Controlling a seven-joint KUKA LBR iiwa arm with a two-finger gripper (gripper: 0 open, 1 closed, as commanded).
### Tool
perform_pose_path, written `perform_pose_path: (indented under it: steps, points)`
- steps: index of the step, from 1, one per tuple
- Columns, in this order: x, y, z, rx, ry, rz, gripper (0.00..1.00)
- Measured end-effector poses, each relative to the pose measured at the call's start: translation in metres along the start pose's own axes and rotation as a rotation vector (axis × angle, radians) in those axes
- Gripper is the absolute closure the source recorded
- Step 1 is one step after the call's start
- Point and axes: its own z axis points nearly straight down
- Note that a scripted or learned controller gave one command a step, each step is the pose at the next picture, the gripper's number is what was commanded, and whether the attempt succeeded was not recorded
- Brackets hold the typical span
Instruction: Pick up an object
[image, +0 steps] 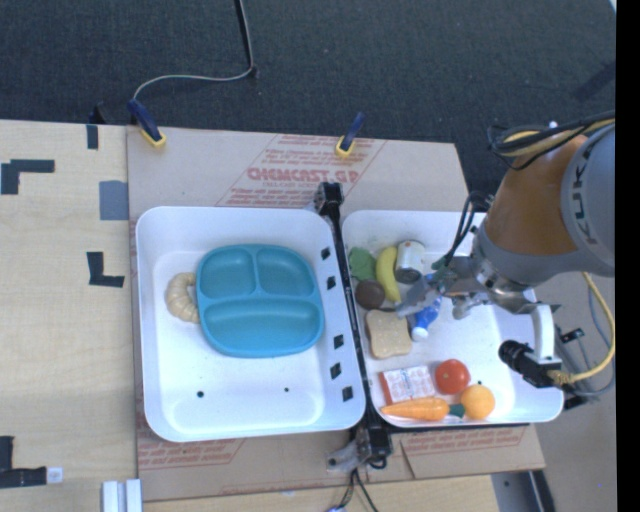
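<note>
From above, the arm reaches into the right bin. Its gripper sits low over the pile of toy food, by the banana and the bread. I cannot tell if it is open or closed. To do this well, it should go straight down on one thing and squeeze at the middle.

The left bin holds a blue plate. Both bins rest on cardboard on a wood bench, with dark floor behind.

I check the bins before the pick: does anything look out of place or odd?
One thing: a beige pastry in the left bin lies partly tucked under the left edge of the blue divided plate. Nothing looks spilled or broken.
</note>
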Motion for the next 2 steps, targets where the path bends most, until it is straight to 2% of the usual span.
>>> perform_pose_path:
  steps: [1,2]
  points:
    - [-0.012,0.053,0.079,-0.026,-0.014,0.003,0.00]
    - [-0.007,0.052,0.099,-0.007,-0.005,0.001,0.00]
